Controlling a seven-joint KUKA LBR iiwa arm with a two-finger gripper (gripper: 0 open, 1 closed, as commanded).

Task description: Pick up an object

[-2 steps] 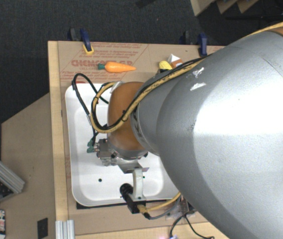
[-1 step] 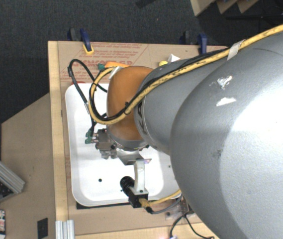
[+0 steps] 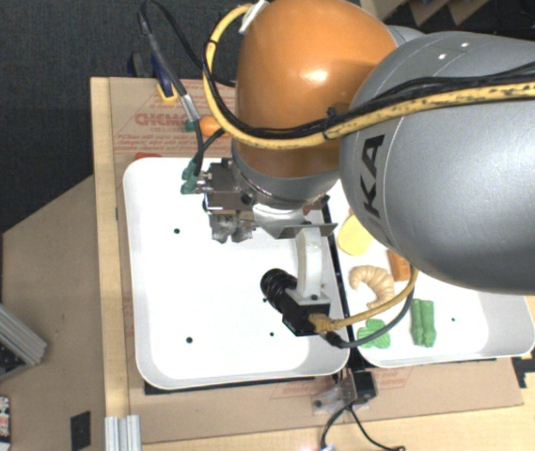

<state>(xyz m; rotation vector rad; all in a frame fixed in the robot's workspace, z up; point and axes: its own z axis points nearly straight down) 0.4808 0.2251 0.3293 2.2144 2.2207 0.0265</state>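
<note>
My gripper (image 3: 232, 222) hangs over the upper middle of the left white bin (image 3: 168, 327), under the orange wrist band, and I see nothing held in it. The right bin (image 3: 493, 341) holds a pale yellow round piece (image 3: 353, 237), a tan croissant-shaped piece (image 3: 372, 278), an orange piece (image 3: 399, 266) partly hidden by the arm, a green ridged piece (image 3: 423, 321) and a smaller green piece (image 3: 372, 331). All of these lie to the right of the gripper, across the bins' shared edge.
The big grey arm covers most of the right bin and the upper right of the view. Both bins sit on a brown cardboard-topped bench (image 3: 107, 158). A small black connector (image 3: 359, 385) lies at the bench's front edge.
</note>
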